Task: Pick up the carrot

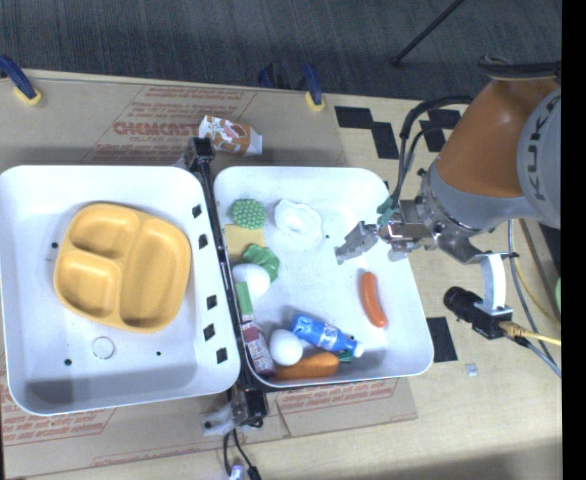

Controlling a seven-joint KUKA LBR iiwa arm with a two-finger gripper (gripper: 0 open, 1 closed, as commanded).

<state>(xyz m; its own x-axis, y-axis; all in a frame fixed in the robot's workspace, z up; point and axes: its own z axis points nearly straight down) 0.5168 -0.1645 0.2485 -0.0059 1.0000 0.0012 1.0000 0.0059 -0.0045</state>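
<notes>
The carrot (310,366) is orange and lies flat along the near wall of the right bin (405,313), just below a blue bottle (325,335) and beside a white egg (286,348). My gripper (354,242) hangs over the middle right of that bin, up and to the right of the carrot and well apart from it. It is above an orange-red sausage (373,298). I see nothing held in the gripper.
The right bin also holds a green ball (246,212), a green leafy piece (264,260), a white lump (298,219) and a small bottle (256,345). A yellow divided plate (123,265) fills the left bin (18,268). A snack packet (229,135) lies behind the bins.
</notes>
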